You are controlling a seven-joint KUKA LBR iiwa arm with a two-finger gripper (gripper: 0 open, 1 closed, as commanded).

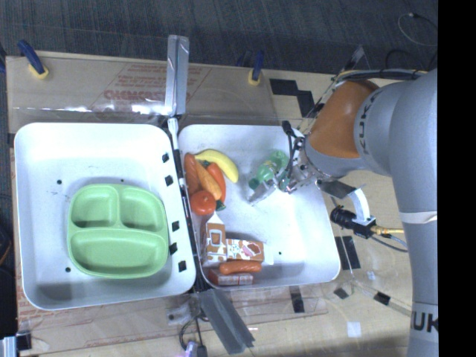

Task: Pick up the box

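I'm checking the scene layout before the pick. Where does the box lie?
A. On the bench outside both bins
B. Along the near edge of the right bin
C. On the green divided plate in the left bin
B: the box lies inside the right bin near its front wall, just below the tomato.

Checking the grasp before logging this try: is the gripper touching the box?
Apart. The camera view shows the gripper by the green bottle near the right bin's far side, with bare white floor between it and the box at the near-left corner.

Green tray (117, 230), yellow banana (220, 161), box (229, 248) seemingly orange-white
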